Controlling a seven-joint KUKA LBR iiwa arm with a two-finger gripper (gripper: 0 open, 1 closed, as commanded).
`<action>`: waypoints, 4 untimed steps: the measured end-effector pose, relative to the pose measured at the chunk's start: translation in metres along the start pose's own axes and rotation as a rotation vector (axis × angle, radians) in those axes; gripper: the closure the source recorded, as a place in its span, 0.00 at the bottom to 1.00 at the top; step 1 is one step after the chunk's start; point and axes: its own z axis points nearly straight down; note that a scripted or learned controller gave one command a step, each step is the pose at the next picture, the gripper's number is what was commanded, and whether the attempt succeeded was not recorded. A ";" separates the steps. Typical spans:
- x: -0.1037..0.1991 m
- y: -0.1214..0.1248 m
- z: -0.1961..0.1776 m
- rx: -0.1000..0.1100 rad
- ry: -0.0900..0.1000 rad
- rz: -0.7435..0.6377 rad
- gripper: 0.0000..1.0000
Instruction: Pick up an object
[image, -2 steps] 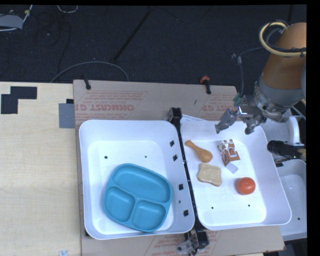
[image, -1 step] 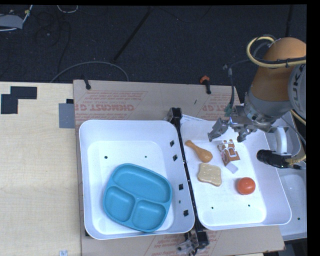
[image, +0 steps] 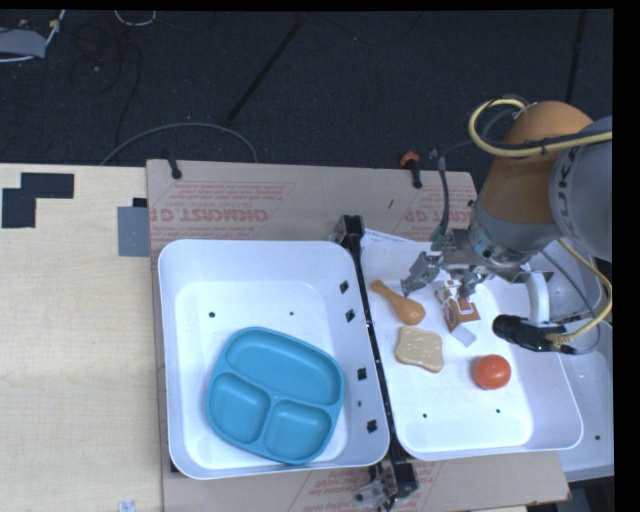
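Observation:
My gripper (image: 444, 279) hangs over the back of the right bin (image: 555, 420), its fingers spread open with nothing between them. A tan drumstick-shaped piece (image: 399, 302) lies just below its left finger (image: 419, 271). A small brown and white block (image: 460, 314) sits right under its right finger. Nearer the front lie a slice of toast (image: 419, 349) and a red tomato (image: 491, 371).
The left bin (image: 190, 300) holds a blue divided plate (image: 275, 395). A black bar (image: 358, 330) marks the seam between the bins. A black part with cables (image: 532, 333) juts over the right bin's right side. Cardboard lies under both bins.

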 end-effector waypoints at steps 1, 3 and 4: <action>0.007 0.002 0.048 0.001 0.000 -0.001 0.00; -0.004 0.000 -0.026 -0.010 -0.002 0.004 1.00; -0.005 0.000 -0.029 -0.006 -0.001 0.004 1.00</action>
